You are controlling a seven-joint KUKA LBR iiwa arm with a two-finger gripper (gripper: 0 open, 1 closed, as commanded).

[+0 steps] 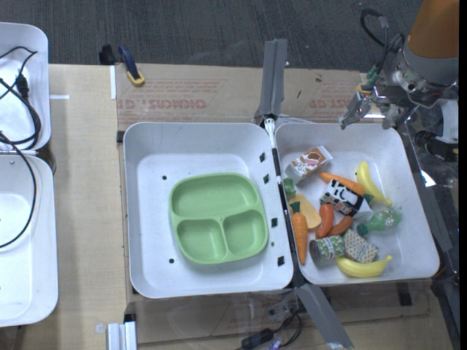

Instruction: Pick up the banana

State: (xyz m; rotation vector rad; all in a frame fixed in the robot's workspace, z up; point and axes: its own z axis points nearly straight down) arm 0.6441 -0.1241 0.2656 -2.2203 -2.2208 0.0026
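Two yellow bananas lie in the right bin (419, 195). One banana (370, 183) sits near the bin's right side, next to a black-and-white carton. The other banana (363, 267) rests at the front edge, under a green can and a woven brown piece. My gripper (367, 117) hangs above the bin's back rim, well behind both bananas. It is open with nothing between its fingers.
The right bin also holds several toy foods: carrots (300, 233), a snack box (307, 162), a green bottle (378, 221). The left bin (146, 195) holds a green divided tray (219, 217). A grey divider post (273, 79) stands behind the bins.
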